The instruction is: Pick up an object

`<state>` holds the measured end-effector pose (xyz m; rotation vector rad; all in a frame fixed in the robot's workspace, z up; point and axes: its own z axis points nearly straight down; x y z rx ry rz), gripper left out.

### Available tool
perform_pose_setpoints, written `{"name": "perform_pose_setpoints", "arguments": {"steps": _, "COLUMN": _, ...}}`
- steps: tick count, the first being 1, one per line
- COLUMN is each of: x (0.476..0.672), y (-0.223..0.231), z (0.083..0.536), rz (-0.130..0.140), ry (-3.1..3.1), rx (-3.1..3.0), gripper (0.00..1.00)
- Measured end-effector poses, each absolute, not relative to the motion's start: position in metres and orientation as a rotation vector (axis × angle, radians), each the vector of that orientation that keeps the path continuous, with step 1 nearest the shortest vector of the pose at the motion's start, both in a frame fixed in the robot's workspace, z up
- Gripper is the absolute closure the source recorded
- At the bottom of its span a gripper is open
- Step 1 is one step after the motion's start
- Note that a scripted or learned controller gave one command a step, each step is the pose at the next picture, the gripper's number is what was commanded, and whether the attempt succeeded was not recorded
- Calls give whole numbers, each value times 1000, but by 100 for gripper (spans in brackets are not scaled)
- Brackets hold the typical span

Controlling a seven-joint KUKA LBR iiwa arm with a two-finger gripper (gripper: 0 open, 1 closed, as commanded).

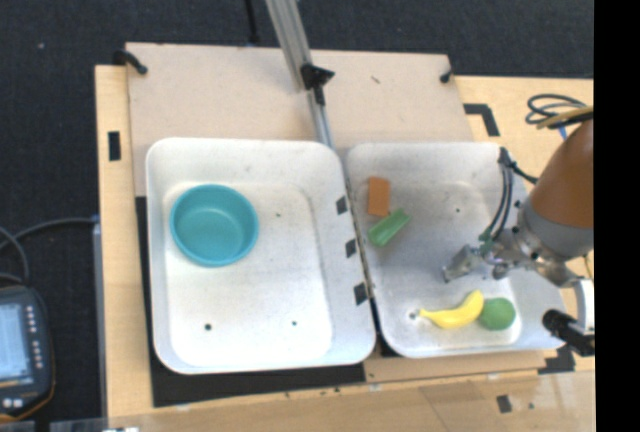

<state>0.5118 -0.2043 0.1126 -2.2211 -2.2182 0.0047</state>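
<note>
Bench [115, 220]: light wood, slanted view.
On bench: 2 shallow white bins, touching side by side: left bin [300, 320], right bin [440, 165].
Behind bins: tan board [220, 95], flat.

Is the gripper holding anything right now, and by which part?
Nothing is held. The gripper hangs over bare floor of the right bin, apart from the banana and green ball.

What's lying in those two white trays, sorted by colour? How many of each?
Blue: 1, the bowl in the left tray
Orange: 1, the block in the right tray
Green: 2, the bar and the ball, both in the right tray
Yellow: 1, the banana beside the ball
Total: 5
</note>
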Motion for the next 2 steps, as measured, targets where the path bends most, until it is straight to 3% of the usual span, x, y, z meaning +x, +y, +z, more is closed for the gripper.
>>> {"name": "perform_pose_setpoints", "arguments": {"steps": 1, "x": 512, "y": -206, "z": 101, "rz": 3, "ry": -2219, "rx": -2226, "gripper": 0}}
{"name": "perform_pose_setpoints", "arguments": {"steps": 2, "x": 513, "y": -206, "z": 112, "rz": -3, "ry": -2218, "rx": -2233, "gripper": 100}}
